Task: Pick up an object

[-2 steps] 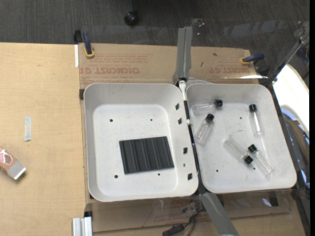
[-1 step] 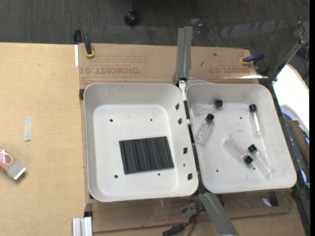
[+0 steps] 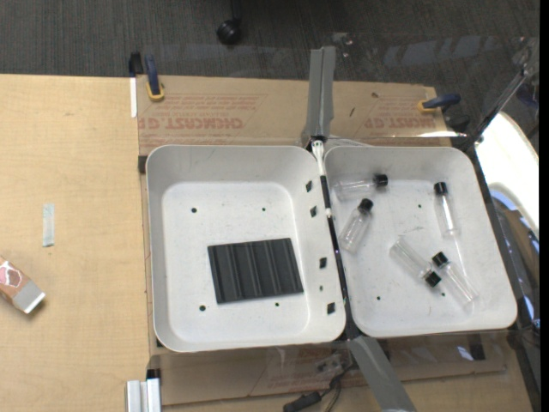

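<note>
Several clear plastic vials with black caps lie scattered in the right bin (image 3: 480,316). One vial (image 3: 361,184) lies near the bin's back left, another vial (image 3: 354,224) lies slanted just below it, and a third vial (image 3: 444,209) lies at the back right. Two more cross each other at the front right (image 3: 433,269). A dark ribbed rectangular pad (image 3: 256,269) lies flat in the left bin (image 3: 171,230).
The two white bins sit side by side on brown cardboard (image 3: 223,118), held by clamps at the back. A grey bar (image 3: 321,93) rises behind the seam between the bins. A small red and white object (image 3: 17,287) lies on the wooden bench at the far left.
</note>
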Controlling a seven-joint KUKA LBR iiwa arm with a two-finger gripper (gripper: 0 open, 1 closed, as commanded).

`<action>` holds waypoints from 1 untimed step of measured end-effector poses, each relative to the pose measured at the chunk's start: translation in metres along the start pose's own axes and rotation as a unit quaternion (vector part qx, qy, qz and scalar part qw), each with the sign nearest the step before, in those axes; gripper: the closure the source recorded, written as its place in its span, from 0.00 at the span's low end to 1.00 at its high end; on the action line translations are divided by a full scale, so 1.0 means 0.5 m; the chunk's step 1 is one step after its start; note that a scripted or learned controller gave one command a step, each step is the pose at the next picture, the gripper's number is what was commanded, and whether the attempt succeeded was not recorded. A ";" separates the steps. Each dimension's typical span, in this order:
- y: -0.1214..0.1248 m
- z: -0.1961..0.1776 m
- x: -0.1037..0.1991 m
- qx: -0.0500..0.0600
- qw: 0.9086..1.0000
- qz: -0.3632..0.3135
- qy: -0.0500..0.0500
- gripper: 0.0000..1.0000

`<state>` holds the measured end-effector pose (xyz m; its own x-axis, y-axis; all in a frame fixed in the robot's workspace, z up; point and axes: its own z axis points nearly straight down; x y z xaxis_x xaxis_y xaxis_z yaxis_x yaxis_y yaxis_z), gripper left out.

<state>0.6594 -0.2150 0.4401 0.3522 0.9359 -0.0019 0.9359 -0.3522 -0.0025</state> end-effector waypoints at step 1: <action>-0.002 0.001 0.001 0.001 0.999 0.052 0.000 1.00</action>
<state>0.6586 -0.2140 0.4397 0.4477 0.8942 -0.0021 0.8942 -0.4477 -0.0034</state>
